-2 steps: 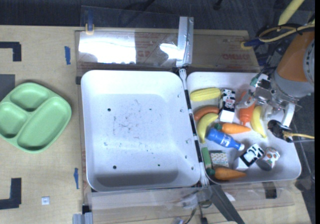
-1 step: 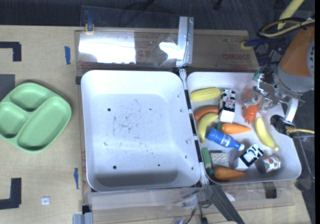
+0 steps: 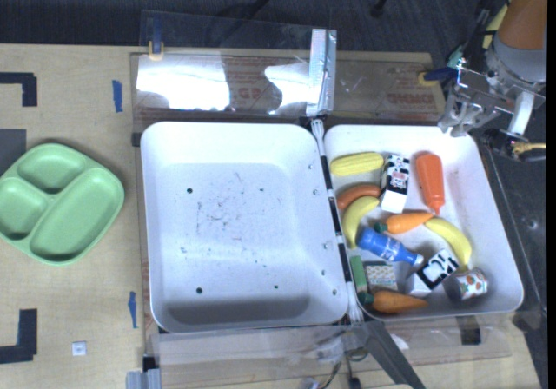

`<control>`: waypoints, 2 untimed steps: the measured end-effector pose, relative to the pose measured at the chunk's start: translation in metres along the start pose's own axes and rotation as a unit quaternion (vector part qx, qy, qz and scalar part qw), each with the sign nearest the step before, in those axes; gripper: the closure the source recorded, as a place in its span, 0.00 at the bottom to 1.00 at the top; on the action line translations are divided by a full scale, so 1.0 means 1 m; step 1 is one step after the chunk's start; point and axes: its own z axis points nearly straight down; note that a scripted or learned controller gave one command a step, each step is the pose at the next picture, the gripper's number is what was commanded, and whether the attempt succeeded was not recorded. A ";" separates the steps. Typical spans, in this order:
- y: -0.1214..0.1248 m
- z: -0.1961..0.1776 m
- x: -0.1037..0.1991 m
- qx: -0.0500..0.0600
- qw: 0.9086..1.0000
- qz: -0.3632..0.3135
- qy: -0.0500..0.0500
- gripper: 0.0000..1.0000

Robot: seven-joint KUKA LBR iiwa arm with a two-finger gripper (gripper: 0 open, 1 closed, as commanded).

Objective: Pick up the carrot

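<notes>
Well, the right bin point(image 3: 499, 231) was crowded. The carrot point(image 3: 408, 222) lay near its middle, hemmed in on every side: a yellow banana point(image 3: 458, 238) curved just right of it, a blue bottle point(image 3: 388, 247) sat just nearer, and a black-and-white carton point(image 3: 396, 181) stood just beyond it. A long orange-red piece point(image 3: 429, 180) lay towards the far right, and a yellow corn cob point(image 3: 356, 163) at the far left corner. Another orange piece point(image 3: 397, 300) rested against the near wall, beside a small grey can point(image 3: 466, 285). The left bin point(image 3: 165, 153) sat alongside, and a green divided plate point(image 3: 57, 201) lay on the bench well off to the left. The gripper point(image 3: 473, 115) hung over the far right corner of the right bin, well apart from the carrot. It had hold of nothing, though how wide its fingers stood could not be made out at that angle.
</notes>
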 end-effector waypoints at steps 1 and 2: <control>0.000 0.000 0.000 0.000 1.000 0.000 0.000 0.00; -0.030 0.043 -0.019 0.002 0.999 0.038 0.000 0.00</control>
